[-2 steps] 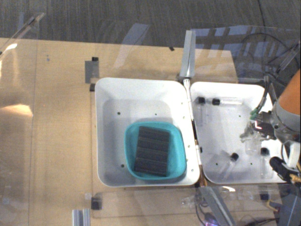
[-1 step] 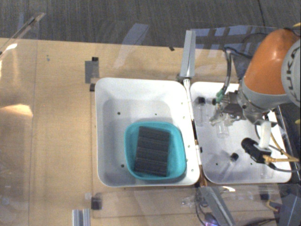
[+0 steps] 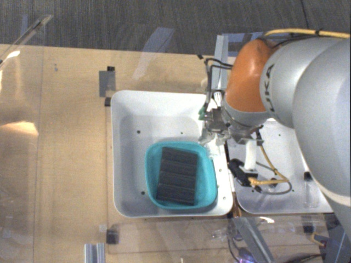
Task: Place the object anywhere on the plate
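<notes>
Dark ribbed rectangular block [image 3: 177, 175] already lies flat on the teal plastic plate [image 3: 207, 186]; placement looks done. Tool [image 3: 215, 131] at 1 o'clock, grip unreadable.

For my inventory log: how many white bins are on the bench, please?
2. The left bin holds a teal plate with a dark ridged block on it. The right bin lies beside it, mostly covered by the arm.
</notes>
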Controlling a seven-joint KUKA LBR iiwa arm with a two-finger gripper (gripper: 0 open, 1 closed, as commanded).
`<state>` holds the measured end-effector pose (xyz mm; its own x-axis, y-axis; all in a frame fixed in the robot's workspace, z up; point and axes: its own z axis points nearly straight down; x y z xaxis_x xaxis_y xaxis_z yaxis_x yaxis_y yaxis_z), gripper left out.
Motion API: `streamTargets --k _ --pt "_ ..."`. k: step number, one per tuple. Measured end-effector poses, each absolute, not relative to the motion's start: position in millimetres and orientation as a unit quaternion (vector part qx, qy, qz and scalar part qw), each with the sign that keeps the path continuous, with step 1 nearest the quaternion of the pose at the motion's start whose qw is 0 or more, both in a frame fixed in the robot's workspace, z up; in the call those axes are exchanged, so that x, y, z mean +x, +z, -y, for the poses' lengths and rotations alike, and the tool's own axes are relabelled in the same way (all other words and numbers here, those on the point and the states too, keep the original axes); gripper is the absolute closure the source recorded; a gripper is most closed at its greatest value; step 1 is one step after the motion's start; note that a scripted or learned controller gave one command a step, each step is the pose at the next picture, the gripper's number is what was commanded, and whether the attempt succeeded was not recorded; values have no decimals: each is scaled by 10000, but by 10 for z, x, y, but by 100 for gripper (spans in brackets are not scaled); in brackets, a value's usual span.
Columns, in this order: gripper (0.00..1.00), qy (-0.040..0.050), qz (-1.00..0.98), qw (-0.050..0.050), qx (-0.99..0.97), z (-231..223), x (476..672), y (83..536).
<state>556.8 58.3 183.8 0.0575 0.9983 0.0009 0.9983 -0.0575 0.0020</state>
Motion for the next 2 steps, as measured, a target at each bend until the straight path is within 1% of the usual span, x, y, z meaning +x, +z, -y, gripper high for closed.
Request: streamTargets --k 1,2 --pt "100 13 -7349 5 6782 -1074 5360 1843" --pt "0 13 -7348 6 6783 -1073 5361 1843"
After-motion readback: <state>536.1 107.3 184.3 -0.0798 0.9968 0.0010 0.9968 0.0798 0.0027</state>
